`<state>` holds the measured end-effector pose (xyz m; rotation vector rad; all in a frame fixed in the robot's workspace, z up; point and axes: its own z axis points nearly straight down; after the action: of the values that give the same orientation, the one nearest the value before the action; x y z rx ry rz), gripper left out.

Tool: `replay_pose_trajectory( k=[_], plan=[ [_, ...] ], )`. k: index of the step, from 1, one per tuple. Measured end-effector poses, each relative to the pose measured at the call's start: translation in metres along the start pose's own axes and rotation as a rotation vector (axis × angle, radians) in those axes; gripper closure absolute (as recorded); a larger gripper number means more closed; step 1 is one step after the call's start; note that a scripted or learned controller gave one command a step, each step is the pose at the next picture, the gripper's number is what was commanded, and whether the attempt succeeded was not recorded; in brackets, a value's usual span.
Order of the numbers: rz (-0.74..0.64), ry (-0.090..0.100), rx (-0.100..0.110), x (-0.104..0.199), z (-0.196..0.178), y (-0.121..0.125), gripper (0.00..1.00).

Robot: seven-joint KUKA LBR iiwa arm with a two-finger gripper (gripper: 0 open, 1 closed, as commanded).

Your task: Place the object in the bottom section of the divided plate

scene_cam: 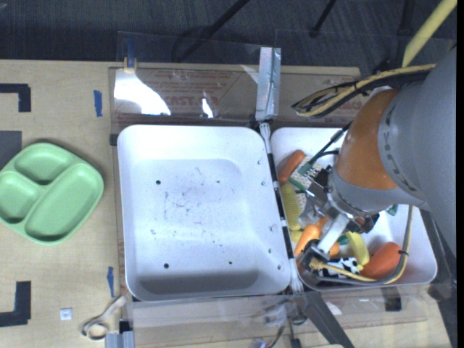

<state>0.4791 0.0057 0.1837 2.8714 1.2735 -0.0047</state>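
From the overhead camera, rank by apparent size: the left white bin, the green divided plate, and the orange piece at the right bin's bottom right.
1. Left white bin, clearly largest.
2. Green divided plate, much smaller than the bin.
3. Orange piece, smallest, though cables and the arm partly cover it, so its full extent is uncertain.

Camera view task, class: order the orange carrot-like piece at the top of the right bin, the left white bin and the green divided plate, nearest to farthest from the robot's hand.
1. Orange carrot-like piece, right bin, just above the hand.
2. Left white bin, beside it to the left.
3. Green divided plate, far left on the bench.
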Motion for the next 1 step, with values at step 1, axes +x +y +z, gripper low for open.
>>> replay_pose_trajectory(
  k=[1],
  plan=[
    [0.270, 0.000, 0.002, 0.0744, -0.0002, -0.0012, 1.00]
  ],
)
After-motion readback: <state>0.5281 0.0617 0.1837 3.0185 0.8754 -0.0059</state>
